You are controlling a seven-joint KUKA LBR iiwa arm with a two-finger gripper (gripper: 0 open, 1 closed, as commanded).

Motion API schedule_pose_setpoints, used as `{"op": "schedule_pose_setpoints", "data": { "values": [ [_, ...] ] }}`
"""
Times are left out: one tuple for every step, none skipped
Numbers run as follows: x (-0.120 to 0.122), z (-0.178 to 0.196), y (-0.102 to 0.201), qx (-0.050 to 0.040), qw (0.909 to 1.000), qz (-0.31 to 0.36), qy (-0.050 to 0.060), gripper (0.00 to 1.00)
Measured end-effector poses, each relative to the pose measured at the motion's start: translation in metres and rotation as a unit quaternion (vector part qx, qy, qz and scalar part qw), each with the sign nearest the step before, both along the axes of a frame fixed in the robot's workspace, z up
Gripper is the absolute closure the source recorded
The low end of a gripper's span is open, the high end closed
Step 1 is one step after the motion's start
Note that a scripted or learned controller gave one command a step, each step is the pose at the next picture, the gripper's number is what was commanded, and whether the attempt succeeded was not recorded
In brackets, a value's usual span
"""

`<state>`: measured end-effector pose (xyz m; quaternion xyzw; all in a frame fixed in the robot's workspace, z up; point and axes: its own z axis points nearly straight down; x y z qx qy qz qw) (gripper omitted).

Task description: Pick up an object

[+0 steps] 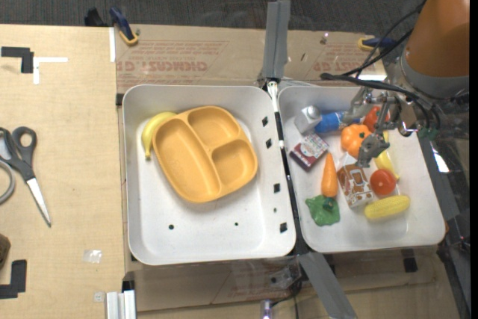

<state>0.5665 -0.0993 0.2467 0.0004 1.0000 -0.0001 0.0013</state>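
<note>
We hung the gripper (371, 149) just above the tomato (382, 181), approaching. Whether its jaws were apart, we couldn't tell. Next: descend, clamp.

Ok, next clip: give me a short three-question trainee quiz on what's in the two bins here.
1. True or false: the yellow divided plate lies in the right bin.
2. Multiple choice: what lies against the plate's upper-left rim? A) banana B) carrot C) tomato
3. Fill in: the tool hangs over the ____ bin, near the orange fruit.

Key:
1. False. It lies in the left bin.
2. A. The banana curves along that rim; the carrot and tomato sit in the right bin.
3. Right.
</note>
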Motion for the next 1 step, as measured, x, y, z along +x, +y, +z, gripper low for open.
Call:
{"op": "schedule_pose_setpoints", "data": {
  "values": [
    [-0.0770,-0.1041,0.0033,-0.0003,0.9933,0.116,0.000,0.00]
  ]
}}
